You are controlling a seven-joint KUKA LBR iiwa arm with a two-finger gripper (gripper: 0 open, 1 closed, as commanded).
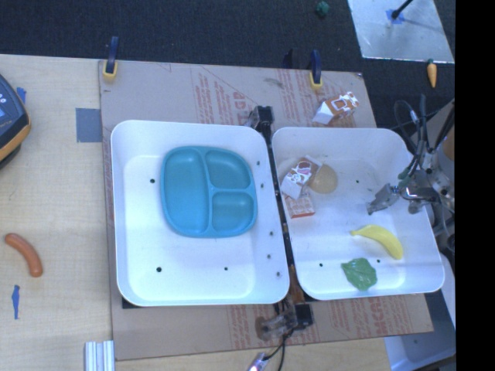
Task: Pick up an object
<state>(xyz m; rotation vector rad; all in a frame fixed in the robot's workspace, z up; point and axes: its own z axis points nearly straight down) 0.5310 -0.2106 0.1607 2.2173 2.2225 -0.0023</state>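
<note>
White right bin (340, 141) holds a small carton (298, 178) (print unreadable) and banana (380, 239); tool (384, 200) state indiscernible.

Sausage (24, 254) on bench, carton (336, 109) behind bins

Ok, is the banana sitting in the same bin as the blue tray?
No, the banana lies in the right bin, while the blue tray sits in the left bin.
</note>
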